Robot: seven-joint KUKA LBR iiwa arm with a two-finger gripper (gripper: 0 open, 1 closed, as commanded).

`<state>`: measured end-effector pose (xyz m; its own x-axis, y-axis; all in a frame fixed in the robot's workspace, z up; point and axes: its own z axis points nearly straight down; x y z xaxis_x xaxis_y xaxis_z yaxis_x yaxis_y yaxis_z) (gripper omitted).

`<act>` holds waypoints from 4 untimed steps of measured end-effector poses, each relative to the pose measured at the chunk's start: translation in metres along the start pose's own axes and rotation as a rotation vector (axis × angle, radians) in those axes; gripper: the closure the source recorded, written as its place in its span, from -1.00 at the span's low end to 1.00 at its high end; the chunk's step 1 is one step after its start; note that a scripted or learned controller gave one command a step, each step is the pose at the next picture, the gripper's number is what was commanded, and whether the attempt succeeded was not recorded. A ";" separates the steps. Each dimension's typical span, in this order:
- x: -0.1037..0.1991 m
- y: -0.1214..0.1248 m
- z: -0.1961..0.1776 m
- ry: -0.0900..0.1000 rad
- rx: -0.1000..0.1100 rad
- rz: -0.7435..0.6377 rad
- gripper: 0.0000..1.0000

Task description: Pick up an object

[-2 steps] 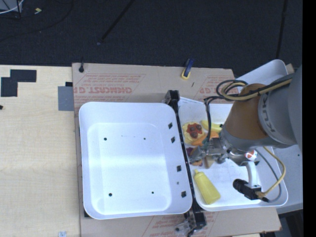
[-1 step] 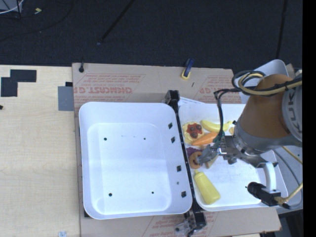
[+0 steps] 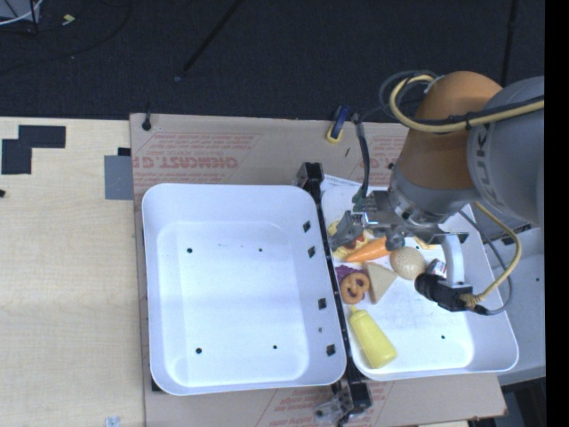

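The tool [image 3: 382, 229] is hanging low over the far left part of the right bin [image 3: 493, 350], in the middle of a small heap of toy food, and I cannot tell its state, because the wrist is covering it. An orange carrot [image 3: 367, 251] is lying just in front of the tool, with its long axis across the bin and the thin end pointing to the left bin [image 3: 231, 287]. Beside the carrot a beige egg [image 3: 407, 262] is resting, and a pale wedge [image 3: 382, 280] is touching it. An orange face cookie [image 3: 354, 286] is sitting just left of the wedge. Nearer the front rim of the right bin, a yellow bottle [image 3: 372, 337] is lying with its long axis running diagonally.
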<state>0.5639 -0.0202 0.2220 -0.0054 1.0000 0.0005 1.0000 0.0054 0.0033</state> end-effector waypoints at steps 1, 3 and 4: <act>0.068 0.019 -0.061 0.002 -0.001 -0.003 -1.00; 0.219 -0.003 -0.157 0.003 -0.001 -0.002 -1.00; 0.267 -0.017 -0.247 0.003 -0.001 -0.002 -1.00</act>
<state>0.5449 0.2464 0.4695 -0.0070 1.0000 0.0032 1.0000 0.0070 0.0043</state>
